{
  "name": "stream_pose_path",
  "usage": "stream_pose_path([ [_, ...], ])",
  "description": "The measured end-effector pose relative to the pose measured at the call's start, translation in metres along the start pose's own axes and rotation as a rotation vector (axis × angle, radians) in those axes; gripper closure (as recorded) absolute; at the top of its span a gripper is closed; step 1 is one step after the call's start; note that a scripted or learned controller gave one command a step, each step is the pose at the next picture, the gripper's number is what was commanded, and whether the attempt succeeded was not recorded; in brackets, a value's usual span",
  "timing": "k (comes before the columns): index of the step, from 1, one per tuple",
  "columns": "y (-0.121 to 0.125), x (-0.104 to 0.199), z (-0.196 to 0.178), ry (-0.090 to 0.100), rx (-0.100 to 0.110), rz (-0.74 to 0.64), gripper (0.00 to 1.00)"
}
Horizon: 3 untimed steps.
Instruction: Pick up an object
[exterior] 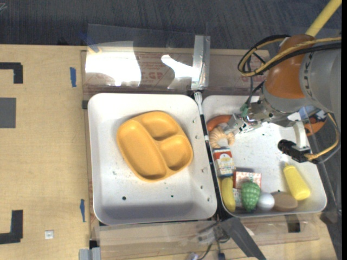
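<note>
My gripper (240,122) reaches down into the upper left part of the right bin (265,140). It hangs just right of an orange rounded item (218,123) and a pale ridged item (220,138). Nothing can be seen held in it. Below these lie a small red and white carton (223,162) and a red box (247,176). Along the bin's front edge sit a green bumpy item (250,195), a yellow item (227,194), a white ball (266,201) and a brown oval item (285,201). A yellow bottle (296,181) lies at the right.
The left bin (103,161) holds a yellow divided plate (154,144) near its middle. A clear plastic sheet (141,64) and a metal bracket (200,64) stand behind the bins. The arm and its cables cover the right bin's upper right corner.
</note>
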<state>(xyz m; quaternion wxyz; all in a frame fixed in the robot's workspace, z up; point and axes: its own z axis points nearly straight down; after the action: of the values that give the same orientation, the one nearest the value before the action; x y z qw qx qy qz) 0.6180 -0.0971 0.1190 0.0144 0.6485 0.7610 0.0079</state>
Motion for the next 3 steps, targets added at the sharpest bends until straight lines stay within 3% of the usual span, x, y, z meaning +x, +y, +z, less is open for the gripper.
stream_pose_path([
  [1,0.017,-0.019,0.011,0.001,-0.007,-0.049,0.00],
  [2,0.023,-0.021,-0.005,-0.008,-0.024,-0.052,1.00],
  [3,0.022,-0.021,-0.004,-0.006,-0.022,-0.051,0.00],
])
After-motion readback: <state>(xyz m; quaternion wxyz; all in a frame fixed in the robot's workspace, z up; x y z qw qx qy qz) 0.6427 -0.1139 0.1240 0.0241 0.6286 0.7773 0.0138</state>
